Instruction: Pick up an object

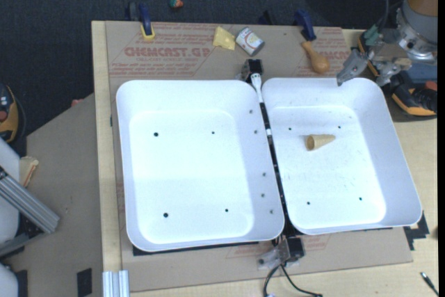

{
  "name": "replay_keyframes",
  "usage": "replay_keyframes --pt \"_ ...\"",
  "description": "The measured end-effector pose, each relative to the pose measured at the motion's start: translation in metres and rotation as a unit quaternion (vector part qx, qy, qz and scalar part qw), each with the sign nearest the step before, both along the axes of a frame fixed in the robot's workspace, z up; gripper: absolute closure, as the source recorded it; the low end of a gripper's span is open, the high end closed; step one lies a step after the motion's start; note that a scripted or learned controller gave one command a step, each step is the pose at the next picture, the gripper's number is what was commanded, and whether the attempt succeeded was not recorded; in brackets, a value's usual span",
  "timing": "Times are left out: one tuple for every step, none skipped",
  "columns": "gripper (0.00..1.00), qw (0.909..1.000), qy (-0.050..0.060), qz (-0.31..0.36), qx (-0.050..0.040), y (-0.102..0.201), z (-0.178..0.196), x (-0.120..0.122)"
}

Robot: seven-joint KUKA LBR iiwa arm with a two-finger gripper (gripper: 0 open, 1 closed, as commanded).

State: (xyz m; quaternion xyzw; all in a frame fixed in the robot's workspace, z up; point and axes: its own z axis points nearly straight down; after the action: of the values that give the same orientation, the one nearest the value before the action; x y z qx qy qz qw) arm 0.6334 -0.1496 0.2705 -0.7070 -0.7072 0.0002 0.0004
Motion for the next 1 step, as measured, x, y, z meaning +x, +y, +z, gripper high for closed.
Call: replay_keyframes --pt "1.0 1.0 -0.002 0.0 -0.0006 0.0001 0.0112 0.0007"
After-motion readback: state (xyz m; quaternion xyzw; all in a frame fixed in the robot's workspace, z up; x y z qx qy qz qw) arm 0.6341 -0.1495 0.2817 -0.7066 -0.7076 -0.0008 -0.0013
